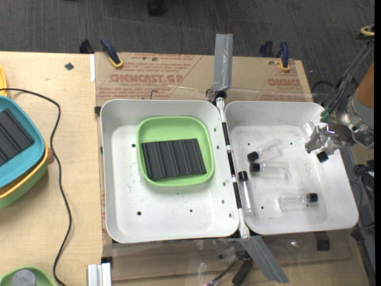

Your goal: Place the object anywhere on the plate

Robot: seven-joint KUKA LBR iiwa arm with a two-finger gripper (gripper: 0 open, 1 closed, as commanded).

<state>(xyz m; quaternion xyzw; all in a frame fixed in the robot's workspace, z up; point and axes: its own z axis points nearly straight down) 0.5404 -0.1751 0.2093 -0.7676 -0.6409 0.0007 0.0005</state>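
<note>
The arm's two-finger gripper (pixel 321 140) hangs over the right white bin (pixel 333 219) at about two o'clock. A small clear plastic vial with a black cap (pixel 322 155) sits right at the jaws, but whether they pinch it or merely touch it I cannot tell. The square green plate with a dark ribbed insert (pixel 175 154) lies in the left white bin (pixel 119 207), well apart at nine o'clock. A shallow grip on slick plastic could slip during the carry, dropping the vial short or across the divider; other clear black-capped vials (pixel 265 159) lie near.
</note>
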